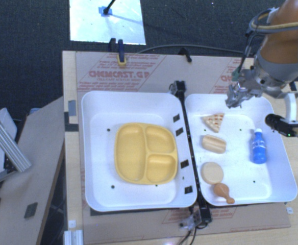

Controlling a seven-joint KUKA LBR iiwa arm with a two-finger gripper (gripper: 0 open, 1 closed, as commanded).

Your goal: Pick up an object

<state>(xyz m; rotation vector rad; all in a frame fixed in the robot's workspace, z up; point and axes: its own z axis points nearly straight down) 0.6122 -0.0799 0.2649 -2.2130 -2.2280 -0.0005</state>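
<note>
In the right bin [279, 190] lie a waffle-patterned wedge [214, 121], a tan bread roll [214, 144], a round pale cookie [212, 172], a brown drumstick [223, 192] and a blue bottle [258, 146]. My gripper [234, 99] hangs over the bin's far edge, up and to the right of the wedge, with nothing seen between its fingers. The left bin [95, 152] holds a yellow divided plate [145, 152].
A black divider with clips [185, 147] runs between the two bins. A blue and yellow clamp [120, 52] sits on the board's far edge. A metal rail [6, 142] lies at the left, off the bench.
</note>
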